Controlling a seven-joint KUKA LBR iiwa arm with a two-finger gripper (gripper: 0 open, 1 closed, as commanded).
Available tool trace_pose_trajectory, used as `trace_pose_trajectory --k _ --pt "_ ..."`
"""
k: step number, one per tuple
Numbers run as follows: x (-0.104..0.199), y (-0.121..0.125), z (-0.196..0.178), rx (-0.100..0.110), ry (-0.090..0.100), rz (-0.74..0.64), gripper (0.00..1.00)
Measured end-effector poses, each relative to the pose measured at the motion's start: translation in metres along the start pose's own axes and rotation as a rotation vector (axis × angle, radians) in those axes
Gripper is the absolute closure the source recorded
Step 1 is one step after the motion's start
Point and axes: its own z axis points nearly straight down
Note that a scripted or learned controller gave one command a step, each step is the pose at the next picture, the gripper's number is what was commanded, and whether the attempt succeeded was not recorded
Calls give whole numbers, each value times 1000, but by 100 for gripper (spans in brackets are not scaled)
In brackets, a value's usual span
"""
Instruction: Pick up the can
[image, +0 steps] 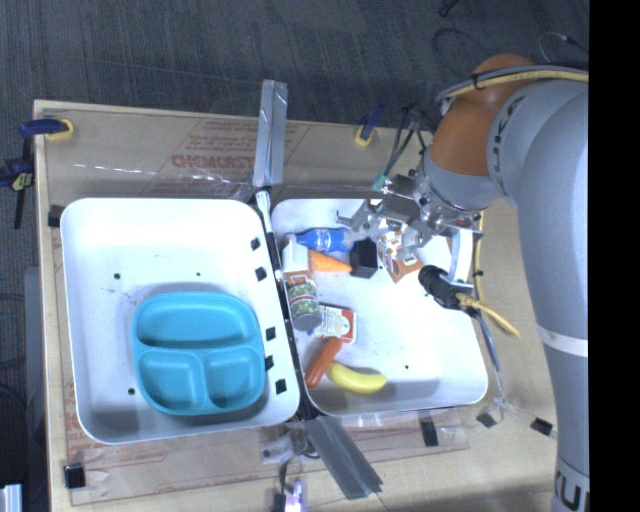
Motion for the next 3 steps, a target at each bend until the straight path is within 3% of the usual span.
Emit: trace_pose_trajectory --k 1,2,3 --pt "-27 -2 117 4 -1 115 0" --pt "-44 12 26 0 0 167 0" --pt "-30 35 130 -3 -1 185 0"
